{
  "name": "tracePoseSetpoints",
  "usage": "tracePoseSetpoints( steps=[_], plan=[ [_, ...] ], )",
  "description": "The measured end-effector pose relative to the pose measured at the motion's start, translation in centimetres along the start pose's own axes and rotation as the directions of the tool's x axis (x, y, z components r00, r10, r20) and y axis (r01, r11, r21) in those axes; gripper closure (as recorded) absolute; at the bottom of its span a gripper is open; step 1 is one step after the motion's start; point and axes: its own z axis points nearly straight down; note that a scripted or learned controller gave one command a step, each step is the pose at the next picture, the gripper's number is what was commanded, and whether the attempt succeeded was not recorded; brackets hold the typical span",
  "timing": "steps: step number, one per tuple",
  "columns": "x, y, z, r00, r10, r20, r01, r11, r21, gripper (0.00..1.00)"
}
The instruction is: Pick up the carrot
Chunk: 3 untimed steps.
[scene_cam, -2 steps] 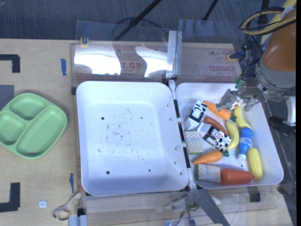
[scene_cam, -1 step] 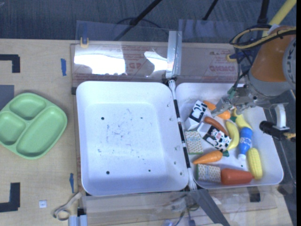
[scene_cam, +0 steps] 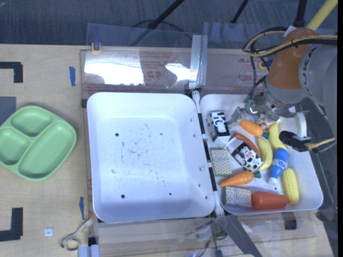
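Observation:
The carrot [scene_cam: 237, 179], orange and tapered, lies on its side in the lower middle of the right bin [scene_cam: 313, 199], with its point towards the left wall. A second, shorter orange piece [scene_cam: 250, 127] lies near the top of that bin. My gripper [scene_cam: 253, 112] hangs over the bin's upper part, just above that short orange piece and well apart from the carrot. The grey wrist with its orange band [scene_cam: 286, 68] rises behind it.
The right bin is crowded: two black-and-white cow toys [scene_cam: 218, 123], a sausage [scene_cam: 246, 142], bananas [scene_cam: 264, 152], a blue-and-white bottle [scene_cam: 277, 164], corn [scene_cam: 290, 183], a red vegetable [scene_cam: 269, 199] and small boxes [scene_cam: 221, 161]. The left bin [scene_cam: 144, 154] adjoins it. A green divided plate [scene_cam: 35, 142] sits far left.

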Motion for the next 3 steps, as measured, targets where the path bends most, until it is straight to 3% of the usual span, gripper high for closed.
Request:
tracePoseSetpoints(
  steps=[1, 2, 3],
  plan=[
    [-0.7, -2.1, 1.4, 0.991, 0.137, -0.001, -0.137, 0.991, 0.001, 0.00],
    [-0.7, -1.9, 0.2, 0.990, 0.138, 0.000, -0.138, 0.990, -0.005, 1.00],
    [0.8, -1.2, -9.9, 1.000, -0.010, 0.000, 0.010, 1.000, -0.001, 1.00]
  ],
)
